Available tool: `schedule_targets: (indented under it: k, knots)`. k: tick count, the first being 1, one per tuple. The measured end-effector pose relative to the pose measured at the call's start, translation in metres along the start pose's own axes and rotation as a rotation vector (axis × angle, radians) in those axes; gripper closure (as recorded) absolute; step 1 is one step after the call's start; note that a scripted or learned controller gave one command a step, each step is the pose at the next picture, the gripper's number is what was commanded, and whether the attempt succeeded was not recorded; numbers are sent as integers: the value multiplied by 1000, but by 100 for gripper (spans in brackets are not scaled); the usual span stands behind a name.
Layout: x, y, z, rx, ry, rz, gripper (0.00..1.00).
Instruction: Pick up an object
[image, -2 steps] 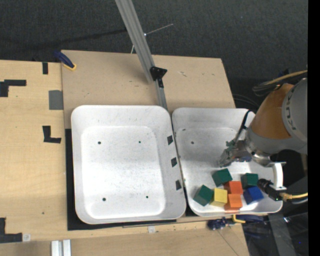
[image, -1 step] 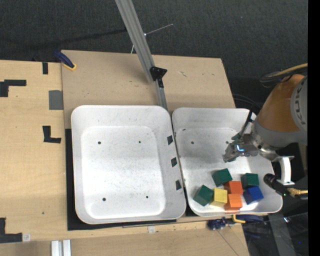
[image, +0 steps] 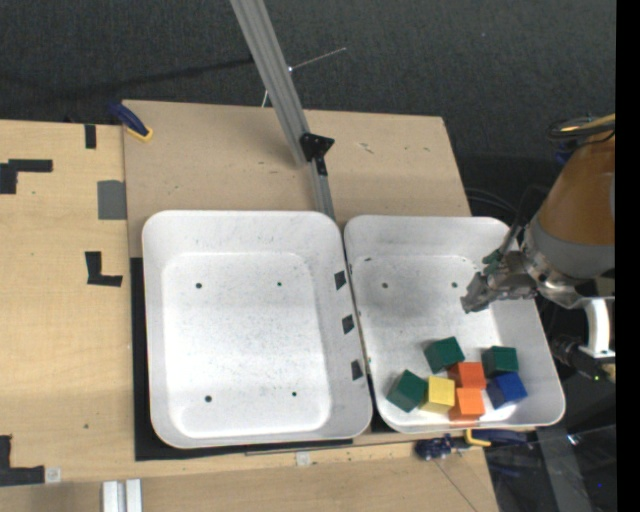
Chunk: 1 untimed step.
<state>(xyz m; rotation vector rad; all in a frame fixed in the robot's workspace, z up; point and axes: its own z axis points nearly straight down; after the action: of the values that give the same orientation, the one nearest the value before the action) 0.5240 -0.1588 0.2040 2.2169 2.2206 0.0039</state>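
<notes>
Gripper (image: 478, 297) is seen above right white plastic bin (image: 400, 240), finger state untellable, clear of clustered coloured cubes (image: 458, 378); tight packing could cause a missed grasp.

Evenly lit from above, fairly bright over the bench (image: 400, 150), with no hard glare. Whitest on the two bins, left bin (image: 160, 250) and right bin (image: 420, 228), their rims close to washed out. Soft, faint shadows along the inner bin walls and under the arm (image: 580, 200). Dark and underexposed around the bench edges. Slightly grainy overall, with mild softness on the gripper (image: 480, 295) and the blocks (image: 460, 378).
</notes>
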Motion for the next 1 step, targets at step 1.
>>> schedule_targets:
  k: [1]
  knots:
    - [0,1,-29,2,0,0,100]
